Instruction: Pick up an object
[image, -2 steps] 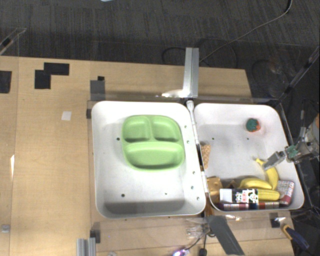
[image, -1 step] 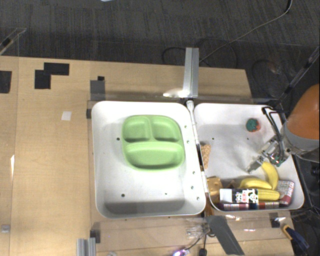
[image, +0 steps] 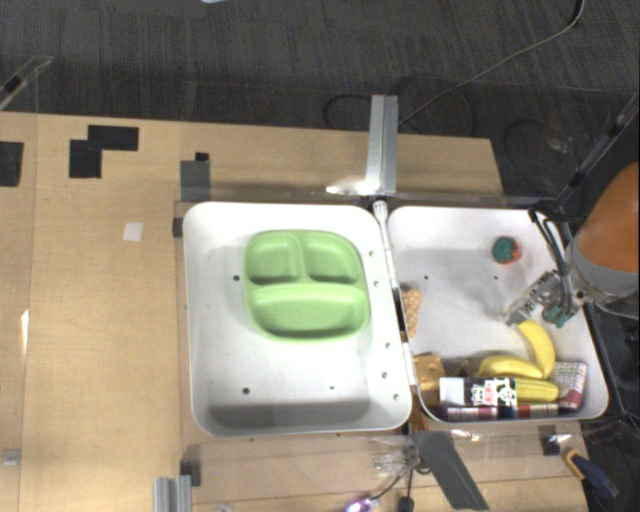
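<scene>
Crowded along the near wall of the right bin (image: 600, 400), a marker (image: 510, 392) and bananas (image: 528, 362) lie untouched beside a small ball (image: 506, 250) farther back. One banana tip sits just beside the gripper (image: 545, 303), which hangs low over it; whether it grips anything cannot be told. Nothing looks lifted yet, so the pick seems still ahead. A green tray (image: 304, 282) fills the left bin (image: 215, 400).

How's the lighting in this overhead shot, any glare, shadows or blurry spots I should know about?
In the camera view, the light is even and soft; the left white bin shows a grey shadow along its near wall. The green three-compartment plastic tray is sharp with a mild sheen. The gripper by the yellow bananas looks slightly smeared, and the small red and green ball is soft-edged.
</scene>
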